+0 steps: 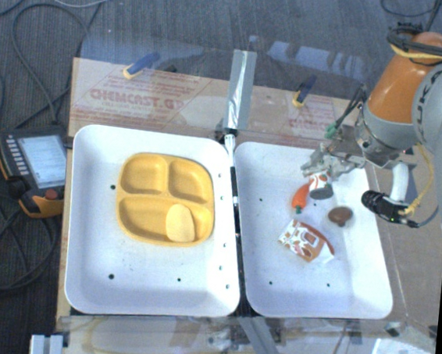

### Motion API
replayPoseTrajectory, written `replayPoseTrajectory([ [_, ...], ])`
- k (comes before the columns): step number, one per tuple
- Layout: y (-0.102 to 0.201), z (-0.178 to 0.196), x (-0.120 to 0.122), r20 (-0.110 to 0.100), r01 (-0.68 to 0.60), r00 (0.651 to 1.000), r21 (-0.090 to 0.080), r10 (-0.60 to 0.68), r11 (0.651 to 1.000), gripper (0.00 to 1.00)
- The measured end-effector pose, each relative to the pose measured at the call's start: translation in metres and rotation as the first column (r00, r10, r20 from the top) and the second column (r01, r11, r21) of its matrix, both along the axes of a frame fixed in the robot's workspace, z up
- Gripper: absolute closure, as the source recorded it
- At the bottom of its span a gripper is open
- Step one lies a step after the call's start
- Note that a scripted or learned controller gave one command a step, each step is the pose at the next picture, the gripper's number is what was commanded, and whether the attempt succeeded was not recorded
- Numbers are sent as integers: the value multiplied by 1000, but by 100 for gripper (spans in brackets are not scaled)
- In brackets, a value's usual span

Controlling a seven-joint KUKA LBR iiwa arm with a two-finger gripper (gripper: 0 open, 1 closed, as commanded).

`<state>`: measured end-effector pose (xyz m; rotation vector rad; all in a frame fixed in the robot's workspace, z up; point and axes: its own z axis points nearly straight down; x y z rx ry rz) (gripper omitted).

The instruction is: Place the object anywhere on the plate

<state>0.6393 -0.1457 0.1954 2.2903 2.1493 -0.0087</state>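
A yellow divided plate [164, 198] lies in the left bin [85, 276]. A pale yellow rounded piece [180, 223] rests in the plate's near right compartment. In the right bin [350, 296] lie an orange carrot-like toy [302, 196], a small brown lump [340, 216] and a flat red-and-white packet [305, 242]. My gripper [320, 176] hangs over the right bin's far side, right at the upper end of the orange toy. I cannot see whether it touches the toy.
The grey arm with its orange band [408, 74] comes in from the upper right. A metal divider post [240, 88] stands between the bins at the back. A handheld pendant [34, 162] lies left of the bench.
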Motion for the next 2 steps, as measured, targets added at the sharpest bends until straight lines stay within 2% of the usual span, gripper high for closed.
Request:
replayPoseTrajectory([
  [1, 50, -8, 29, -1, -98, 995, 2, 98, 995, 100],
  [2, 123, 65, 29, 0, -257, 966, 2, 257, 966, 100],
])
